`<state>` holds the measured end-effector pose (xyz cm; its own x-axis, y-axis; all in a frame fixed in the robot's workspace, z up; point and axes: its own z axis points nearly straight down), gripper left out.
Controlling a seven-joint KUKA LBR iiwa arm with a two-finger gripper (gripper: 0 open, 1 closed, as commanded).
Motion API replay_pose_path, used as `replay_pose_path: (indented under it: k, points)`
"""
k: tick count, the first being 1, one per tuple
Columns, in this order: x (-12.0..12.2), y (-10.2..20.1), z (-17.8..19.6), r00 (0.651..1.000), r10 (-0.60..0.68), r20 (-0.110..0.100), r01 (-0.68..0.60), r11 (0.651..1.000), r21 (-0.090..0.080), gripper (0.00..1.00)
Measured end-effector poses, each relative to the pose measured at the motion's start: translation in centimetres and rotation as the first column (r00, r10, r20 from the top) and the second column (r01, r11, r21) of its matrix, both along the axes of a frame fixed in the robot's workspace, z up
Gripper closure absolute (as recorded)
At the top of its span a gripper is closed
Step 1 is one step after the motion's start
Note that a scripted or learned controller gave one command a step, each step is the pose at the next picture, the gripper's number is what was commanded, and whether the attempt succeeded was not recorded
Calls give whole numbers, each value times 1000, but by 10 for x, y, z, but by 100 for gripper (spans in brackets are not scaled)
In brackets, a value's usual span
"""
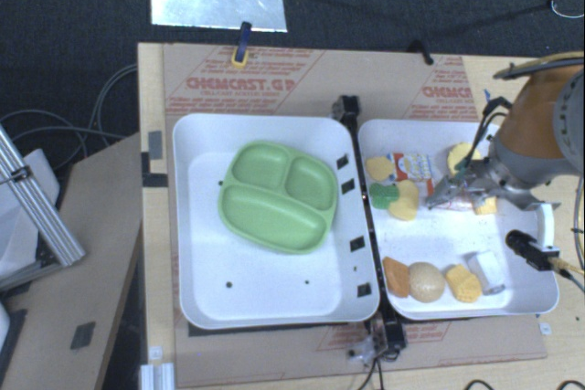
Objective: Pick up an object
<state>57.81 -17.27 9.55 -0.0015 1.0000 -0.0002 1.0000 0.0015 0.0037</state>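
Note:
The right bin (457, 237) holds several toy foods. A yellow piece (379, 167) and a red-and-white packet (414, 167) lie at its back left. A green piece (384, 194) lies in front of them, touching a yellow lump (405, 202). Along the front sit an orange piece (396, 275), a beige egg shape (425, 280), a yellow corn-like piece (464, 285) and a pale wrapped item (484, 267). My gripper (442, 194) hangs low over the bin's middle, its tip just right of the yellow lump. Another yellow item (460, 157) shows behind the wrist.
The left bin (206, 274) carries a green divided plate (279, 195). A black divider with clips (358, 196) runs between the bins. The arm's grey and orange body (539, 128) covers the right bin's back right corner. A small yellow piece (487, 206) lies under the wrist.

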Motion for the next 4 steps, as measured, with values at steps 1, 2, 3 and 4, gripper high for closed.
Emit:
replay_pose_path:
  k: [1, 2, 3, 4]
  points:
    - [-6, -7, 52, 1000, -2, 2, 2, 1000, -2, 100]
    - [-6, 0, 98, 1000, 3, 2, -3, 1000, -1, 100]
    - [-5, -1, 131, 1000, 3, 1, -3, 1000, -1, 100]
    - [-16, 56, 121, 1000, 8, -4, -8, 1000, 2, 100]
